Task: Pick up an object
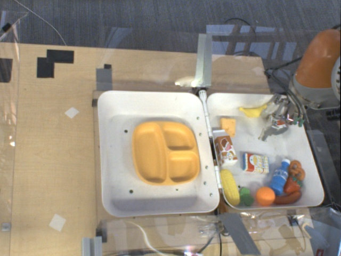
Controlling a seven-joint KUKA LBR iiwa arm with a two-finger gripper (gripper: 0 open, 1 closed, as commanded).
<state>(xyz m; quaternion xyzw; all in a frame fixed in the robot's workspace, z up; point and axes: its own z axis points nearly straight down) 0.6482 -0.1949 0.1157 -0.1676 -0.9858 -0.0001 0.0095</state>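
A single fixed camera looks down on the bench (48, 143) from above at a slant, far enough back to take in both white bins side by side: the left bin (114, 143) near the middle of the frame, the right bin (314, 180) toward the right edge. Dark floor (133, 9) runs along the top, and the arm (319, 63) enters from the right.

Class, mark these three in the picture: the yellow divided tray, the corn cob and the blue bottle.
yellow divided tray (166, 152): camera view, on the ridge between its compartments.
corn cob (229, 186): camera view, on the middle of the cob.
blue bottle (279, 178): camera view, on the bottle's body.
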